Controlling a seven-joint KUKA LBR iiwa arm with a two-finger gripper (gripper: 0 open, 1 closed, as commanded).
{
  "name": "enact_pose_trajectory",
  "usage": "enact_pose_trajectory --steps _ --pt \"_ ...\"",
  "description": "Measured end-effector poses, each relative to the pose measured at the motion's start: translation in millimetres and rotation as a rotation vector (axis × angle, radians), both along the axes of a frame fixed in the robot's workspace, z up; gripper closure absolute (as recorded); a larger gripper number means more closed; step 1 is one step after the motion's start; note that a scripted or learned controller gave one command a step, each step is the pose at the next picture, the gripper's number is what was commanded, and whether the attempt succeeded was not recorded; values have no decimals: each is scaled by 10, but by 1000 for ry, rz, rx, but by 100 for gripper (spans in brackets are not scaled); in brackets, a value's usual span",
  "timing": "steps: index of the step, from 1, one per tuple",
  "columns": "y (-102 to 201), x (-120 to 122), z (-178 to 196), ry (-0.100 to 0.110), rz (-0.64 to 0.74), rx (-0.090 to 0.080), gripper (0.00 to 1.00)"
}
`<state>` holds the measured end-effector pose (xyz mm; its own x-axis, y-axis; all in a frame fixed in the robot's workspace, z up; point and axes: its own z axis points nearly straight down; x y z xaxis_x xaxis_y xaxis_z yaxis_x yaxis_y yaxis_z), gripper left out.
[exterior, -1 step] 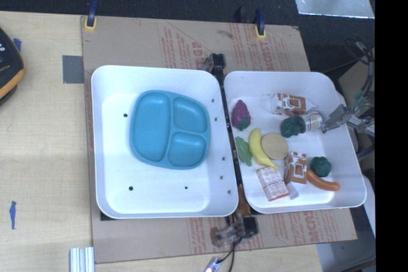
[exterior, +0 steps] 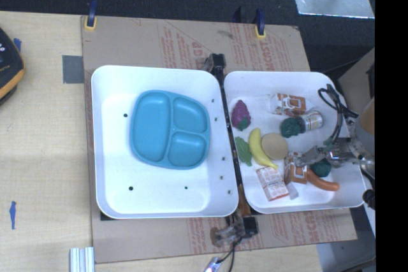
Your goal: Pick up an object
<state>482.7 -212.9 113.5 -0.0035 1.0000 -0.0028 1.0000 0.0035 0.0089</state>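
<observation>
The arm reaches in low from the right over the right bin (exterior: 255,83); its tool (exterior: 305,159) sits among the toys, beside an orange carrot (exterior: 324,184) and a banana (exterior: 258,147). Whether it grips anything cannot be told.

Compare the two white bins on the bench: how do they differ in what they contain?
The left bin holds a single thing, a blue divided plate, while the right bin holds many small things, among them a banana and purple grapes. The gripper is over the right bin, not the left bin. Both bins are white, shallow and lie side by side on brown cardboard.
</observation>
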Motion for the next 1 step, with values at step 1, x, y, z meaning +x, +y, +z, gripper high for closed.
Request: enact_pose_trajectory --steps 1 --pt "415 751 -91 -11 0 -7 0"
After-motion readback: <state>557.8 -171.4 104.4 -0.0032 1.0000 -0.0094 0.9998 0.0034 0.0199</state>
